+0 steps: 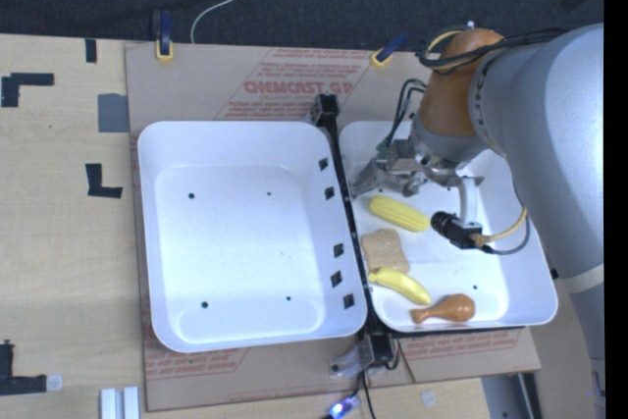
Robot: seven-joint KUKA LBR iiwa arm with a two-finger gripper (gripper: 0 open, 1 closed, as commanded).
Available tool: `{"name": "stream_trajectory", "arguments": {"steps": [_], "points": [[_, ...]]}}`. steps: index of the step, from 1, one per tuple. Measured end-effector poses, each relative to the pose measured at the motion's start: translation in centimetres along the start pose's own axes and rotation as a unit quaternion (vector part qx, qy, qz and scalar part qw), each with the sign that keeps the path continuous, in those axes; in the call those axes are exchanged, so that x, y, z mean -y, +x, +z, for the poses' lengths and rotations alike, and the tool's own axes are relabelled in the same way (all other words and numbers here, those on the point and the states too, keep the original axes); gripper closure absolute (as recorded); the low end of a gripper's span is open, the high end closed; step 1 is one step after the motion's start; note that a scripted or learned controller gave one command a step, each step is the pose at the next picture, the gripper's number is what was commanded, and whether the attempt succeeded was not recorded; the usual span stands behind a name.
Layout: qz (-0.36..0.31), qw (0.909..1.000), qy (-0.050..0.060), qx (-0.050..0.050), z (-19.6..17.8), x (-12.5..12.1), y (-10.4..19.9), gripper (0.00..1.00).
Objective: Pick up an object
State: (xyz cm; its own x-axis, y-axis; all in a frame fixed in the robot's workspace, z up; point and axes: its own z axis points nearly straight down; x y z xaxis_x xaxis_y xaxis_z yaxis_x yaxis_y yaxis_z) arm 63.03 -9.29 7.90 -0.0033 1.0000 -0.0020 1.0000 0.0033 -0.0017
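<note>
Tabletop's right bin (525,304) holds corn (398,213) lying lengthwise left-right, bread (385,252), banana (400,285), drumstick (444,310); end effector (404,170) grip state unclear.

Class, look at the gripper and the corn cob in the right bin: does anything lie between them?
Nothing visible does. The gripper sits just above the corn cob in the right bin; the bread slice lies beyond the cob.

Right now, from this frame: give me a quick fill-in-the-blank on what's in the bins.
1. The corn cob, bread slice, banana and drumstick all lie in the ____ bin.
2. The item nearest the gripper is the ____.
3. The bread slice lies between the corn cob and the ____.

Missing words: right; corn cob; banana
</note>
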Motion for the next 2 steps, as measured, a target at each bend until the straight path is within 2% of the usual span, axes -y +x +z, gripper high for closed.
{"name": "stream_trajectory", "arguments": {"steps": [1,2], "points": [[0.003,1.0000,0.000,-0.001,-0.66,7.89,-2.53,0.00],[0.002,1.0000,-0.001,0.000,-1.63,7.78,-2.46,1.00]]}}
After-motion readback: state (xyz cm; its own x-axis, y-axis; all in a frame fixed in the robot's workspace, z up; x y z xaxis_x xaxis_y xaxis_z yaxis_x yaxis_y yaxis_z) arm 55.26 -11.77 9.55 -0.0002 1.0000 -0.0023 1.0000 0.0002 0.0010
